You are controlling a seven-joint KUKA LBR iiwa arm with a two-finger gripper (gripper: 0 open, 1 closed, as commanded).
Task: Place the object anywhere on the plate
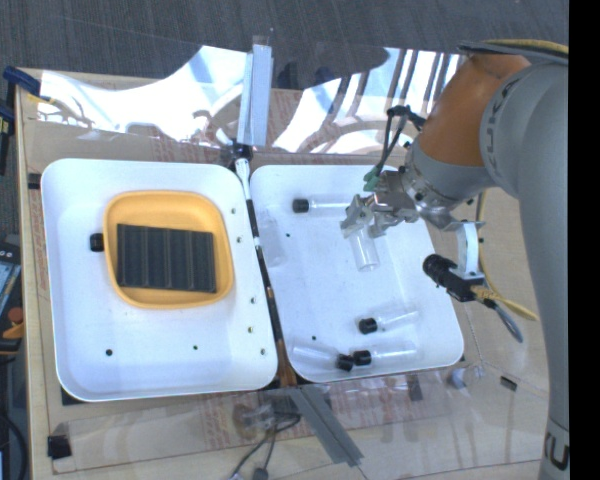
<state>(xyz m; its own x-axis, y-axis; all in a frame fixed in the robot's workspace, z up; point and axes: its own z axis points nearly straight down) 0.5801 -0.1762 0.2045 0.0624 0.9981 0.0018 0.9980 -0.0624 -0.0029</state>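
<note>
Progress: judged early; nothing lies on the plate point(130, 214) yet, so the carry and the setting-down are both left.
Plate: yellow, rounded-square, raised rim, matte; a dark ribbed rectangular panel covers its middle. It sits in the left bin point(70, 348).
Left bin: shallow white tray, smooth, rounded corners; one small black piece point(97, 242) lies just beside the plate's left rim.
Right bin point(310, 268): same white tray, touching the left one along a dark seam.
Objects: clear tubes with black caps, slim and glossy. One point(320, 206) lies near the top, one point(385, 322) lower down, a pair point(365, 358) near the front edge.
Claw point(363, 230): over the upper middle of the right bin, well apart from the plate; a clear tube point(366, 254) hangs at its tip, but whether it is pinched or merely beneath, I cannot tell.
Arm point(500, 118): smooth grey casing, orange band, entering from the right.
Bench point(160, 418): brown board edge; crinkled reflective foil point(180, 88) behind the bins.
</note>
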